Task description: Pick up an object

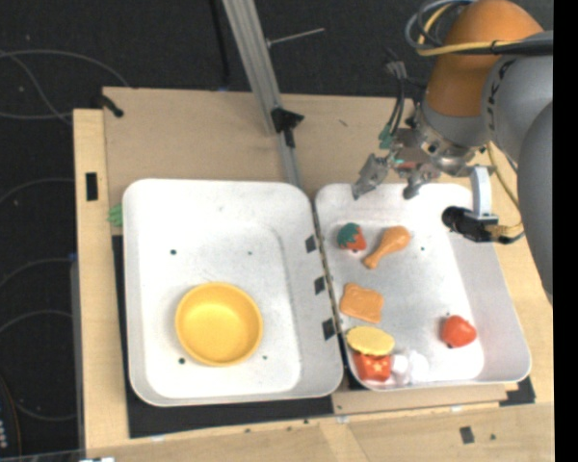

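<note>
a tan bench (202, 133) bears two white bins; the gripper (387, 179) hovers open and empty, approaching; next it must descend onto the drumstick (389, 244).

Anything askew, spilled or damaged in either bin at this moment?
Nothing stands out. The yellow bowl sits upright in the left bin; the toy foods, including the drumstick and tomato, lie loose inside the right bin. The gripper hovers open above it.

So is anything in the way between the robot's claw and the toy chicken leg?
Nothing visible is. The gripper hangs open above the far edge of the right bin, and the chicken drumstick lies just below it in the picture. The small green-and-orange toy sits off to the drumstick's left.
</note>
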Motion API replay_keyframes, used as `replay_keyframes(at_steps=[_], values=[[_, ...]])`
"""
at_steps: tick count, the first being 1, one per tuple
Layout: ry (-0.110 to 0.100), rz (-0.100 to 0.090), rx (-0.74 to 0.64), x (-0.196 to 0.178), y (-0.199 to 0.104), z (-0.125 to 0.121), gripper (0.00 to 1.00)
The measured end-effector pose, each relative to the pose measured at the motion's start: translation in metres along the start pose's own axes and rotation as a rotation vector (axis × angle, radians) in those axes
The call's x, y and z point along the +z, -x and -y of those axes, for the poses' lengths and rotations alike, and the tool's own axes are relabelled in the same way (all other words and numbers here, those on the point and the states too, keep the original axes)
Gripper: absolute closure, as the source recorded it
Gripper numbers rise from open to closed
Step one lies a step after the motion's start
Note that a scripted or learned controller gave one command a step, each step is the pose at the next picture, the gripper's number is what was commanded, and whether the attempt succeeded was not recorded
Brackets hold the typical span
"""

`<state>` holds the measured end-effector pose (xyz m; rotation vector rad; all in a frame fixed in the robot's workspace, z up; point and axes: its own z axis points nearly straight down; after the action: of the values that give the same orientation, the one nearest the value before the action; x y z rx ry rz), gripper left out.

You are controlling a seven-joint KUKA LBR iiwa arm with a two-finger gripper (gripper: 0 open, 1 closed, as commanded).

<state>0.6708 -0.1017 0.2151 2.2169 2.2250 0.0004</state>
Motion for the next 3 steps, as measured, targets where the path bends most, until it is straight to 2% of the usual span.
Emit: replay_keyframes(at_steps=[1, 3], values=[[0.000, 0.001, 0.000, 0.000, 0.000, 0.000, 0.00], [-0.004, 0.003, 0.005, 0.088, 0.008, 0.009, 0.00]])
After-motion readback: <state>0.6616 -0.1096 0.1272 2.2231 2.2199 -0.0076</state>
